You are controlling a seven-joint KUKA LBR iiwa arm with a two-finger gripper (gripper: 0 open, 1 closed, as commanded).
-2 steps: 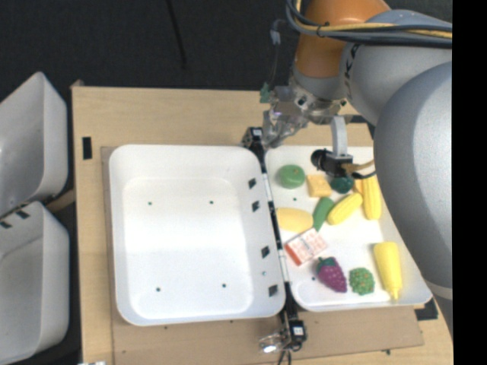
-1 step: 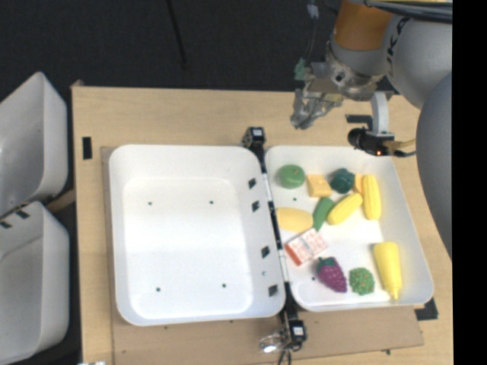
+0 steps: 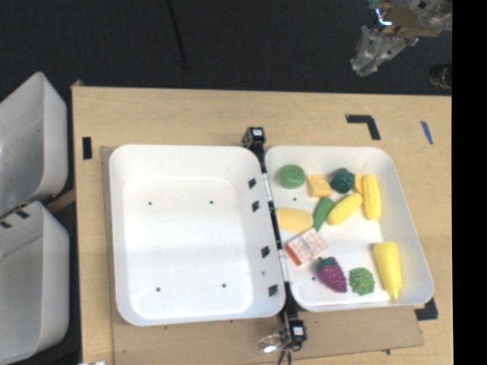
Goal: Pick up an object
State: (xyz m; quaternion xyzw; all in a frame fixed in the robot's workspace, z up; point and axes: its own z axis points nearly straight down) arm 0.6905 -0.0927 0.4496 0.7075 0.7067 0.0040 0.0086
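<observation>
The gripper [image 3: 373, 52] is seen at 1 o'clock, high above the bench; its opening cannot be told. The corn [image 3: 388, 268], at 4 o'clock in the right bin [image 3: 407, 204], should be approached vertically, being least crowded.

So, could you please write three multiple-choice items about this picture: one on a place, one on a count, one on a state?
1. Where do the toy foods lie?
A. in the left bin
B. in the right bin
C. on the bare bench

2. How many purple grape bunches are there?
A. one
B. two
C. three

3. Where is the pincer?
A. inside the right bin
B. touching the grapes
C. high above the bench, beyond the bins

Key:
1 B: the grapes, the corn and the rest all sit within the right bin.
2 A: one purple bunch, near the front edge.
3 C: the pincer hangs at upper right, apart from every toy.
</observation>
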